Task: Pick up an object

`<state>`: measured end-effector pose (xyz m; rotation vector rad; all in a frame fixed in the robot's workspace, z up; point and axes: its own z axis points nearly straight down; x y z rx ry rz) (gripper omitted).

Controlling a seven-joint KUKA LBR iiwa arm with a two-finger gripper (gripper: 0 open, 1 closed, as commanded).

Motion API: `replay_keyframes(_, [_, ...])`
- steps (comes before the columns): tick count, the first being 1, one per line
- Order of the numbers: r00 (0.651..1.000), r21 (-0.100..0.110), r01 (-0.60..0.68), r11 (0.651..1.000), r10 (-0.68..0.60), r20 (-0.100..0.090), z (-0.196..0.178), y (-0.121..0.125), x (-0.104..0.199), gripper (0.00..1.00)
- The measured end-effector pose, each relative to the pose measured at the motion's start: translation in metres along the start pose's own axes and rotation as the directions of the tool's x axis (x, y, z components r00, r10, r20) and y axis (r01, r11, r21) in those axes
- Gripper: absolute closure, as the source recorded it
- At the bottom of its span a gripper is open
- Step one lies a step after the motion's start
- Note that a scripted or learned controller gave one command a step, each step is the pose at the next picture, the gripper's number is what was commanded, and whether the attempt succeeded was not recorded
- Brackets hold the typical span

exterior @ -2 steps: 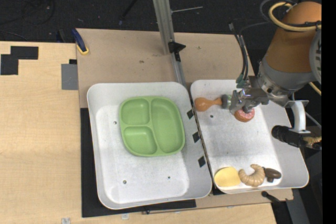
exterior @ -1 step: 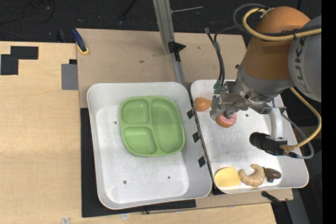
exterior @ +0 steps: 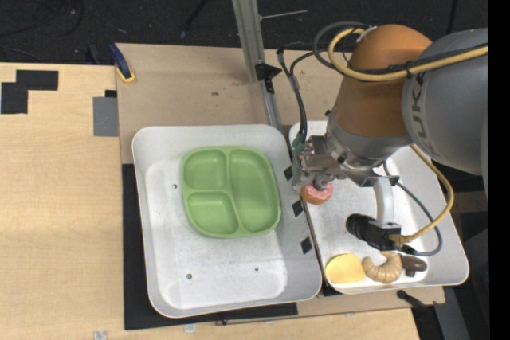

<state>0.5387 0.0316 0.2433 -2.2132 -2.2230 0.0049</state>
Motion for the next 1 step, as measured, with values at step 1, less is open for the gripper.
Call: replay_keyframes(1, [1.000, 0.000, 0.002, 1.000, -0.002, -0.001, -0.0024, -0.0172, 0.0506, 1.00])
